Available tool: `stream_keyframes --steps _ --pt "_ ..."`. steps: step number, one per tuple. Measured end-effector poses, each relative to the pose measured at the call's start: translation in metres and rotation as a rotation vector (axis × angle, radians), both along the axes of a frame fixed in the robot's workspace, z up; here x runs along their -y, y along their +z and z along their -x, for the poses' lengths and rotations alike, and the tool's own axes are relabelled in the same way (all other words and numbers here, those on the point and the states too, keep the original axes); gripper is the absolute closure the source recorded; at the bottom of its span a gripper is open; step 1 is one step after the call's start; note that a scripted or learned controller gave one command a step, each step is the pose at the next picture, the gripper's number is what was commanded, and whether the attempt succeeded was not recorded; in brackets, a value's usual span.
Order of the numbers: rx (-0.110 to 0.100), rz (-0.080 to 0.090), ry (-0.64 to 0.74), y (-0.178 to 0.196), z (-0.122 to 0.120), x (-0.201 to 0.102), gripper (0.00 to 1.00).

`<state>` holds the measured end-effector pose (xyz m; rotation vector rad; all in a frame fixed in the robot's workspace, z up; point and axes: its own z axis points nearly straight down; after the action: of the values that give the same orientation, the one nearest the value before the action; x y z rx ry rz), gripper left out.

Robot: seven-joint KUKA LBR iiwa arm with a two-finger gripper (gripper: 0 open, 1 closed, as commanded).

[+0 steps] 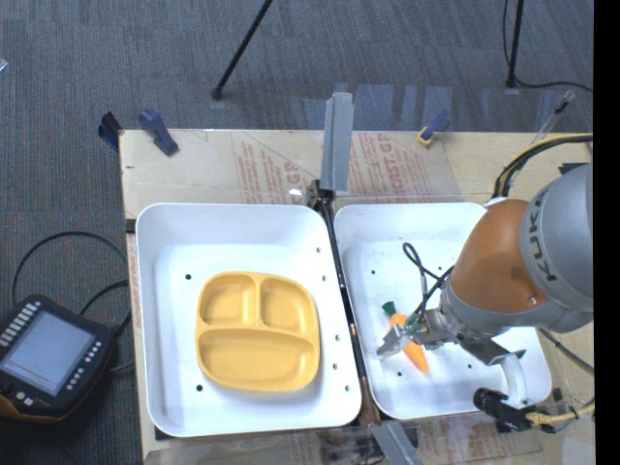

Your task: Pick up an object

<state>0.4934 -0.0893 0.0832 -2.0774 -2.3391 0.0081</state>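
My hand [399,338] is down in the right bin [465,223], right at the toy carrot [414,353]; can't tell if it's gripping. The carrot lies around 7 o'clock in that bin. The yellow divided tray [259,332] fills the left bin [232,223].

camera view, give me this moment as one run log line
tool low in right bin | at toy carrot | grasp unconfirmed | yellow tray in left bin

left bin [165,260]: you've got the divided tray [259,330] sitting in the middle
right bin [387,226]: toy carrot [411,347] lying in it, gripper [395,341] right over it
pendant [46,355]: off to your far left
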Motion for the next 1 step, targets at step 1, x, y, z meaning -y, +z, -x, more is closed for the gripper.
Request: stream_keyframes --steps 1 --pt "-0.008 -0.001 -0.009 0.0073 0.0021 0.0024 1.00"
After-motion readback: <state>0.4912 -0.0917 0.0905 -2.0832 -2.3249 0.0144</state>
